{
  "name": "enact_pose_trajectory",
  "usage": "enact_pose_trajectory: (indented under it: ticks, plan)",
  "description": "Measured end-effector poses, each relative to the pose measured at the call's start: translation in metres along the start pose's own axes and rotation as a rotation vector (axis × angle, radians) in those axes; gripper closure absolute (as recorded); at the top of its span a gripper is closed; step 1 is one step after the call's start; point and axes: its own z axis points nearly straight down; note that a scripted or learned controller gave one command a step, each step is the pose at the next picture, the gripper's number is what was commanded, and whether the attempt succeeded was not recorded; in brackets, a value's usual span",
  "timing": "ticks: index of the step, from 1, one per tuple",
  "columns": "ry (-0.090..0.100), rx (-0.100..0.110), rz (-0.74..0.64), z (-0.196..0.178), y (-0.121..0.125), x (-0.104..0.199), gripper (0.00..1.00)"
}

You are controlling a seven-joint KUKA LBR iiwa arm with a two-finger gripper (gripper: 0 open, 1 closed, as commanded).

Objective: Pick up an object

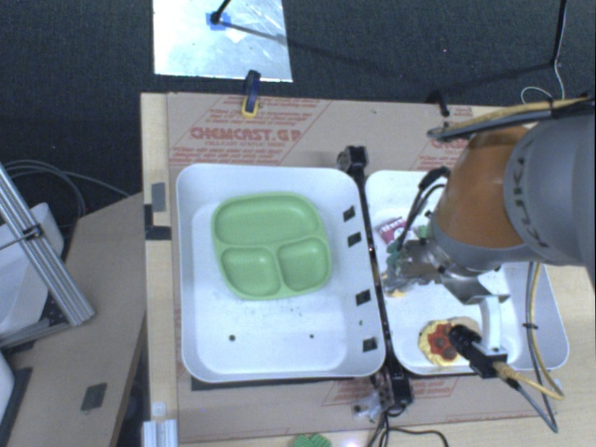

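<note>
My gripper (402,270) reaches down into the left part of the right bin (557,343), under the grey arm with its orange band (475,198). A pink and white object (388,225) lies just beyond it, near the bin's left wall. A small yellowish piece (395,291) peeks out right below the gripper. A round yellow object with red marks (436,341) rests near the bin's front edge. The arm hides much of the bin's floor.
The left bin (200,343) bears a green divided plate (272,245) in its far half. A black divider with clips (365,250) runs between the two bins. Cardboard (251,133) lies under them.
</note>
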Motion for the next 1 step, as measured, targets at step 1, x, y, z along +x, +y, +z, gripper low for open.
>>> enact_pose_trajectory:
  ticks: [1]
  plan:
    - [-0.001,0.005,0.007,0.0035,-0.0008,-0.0041,0.0]
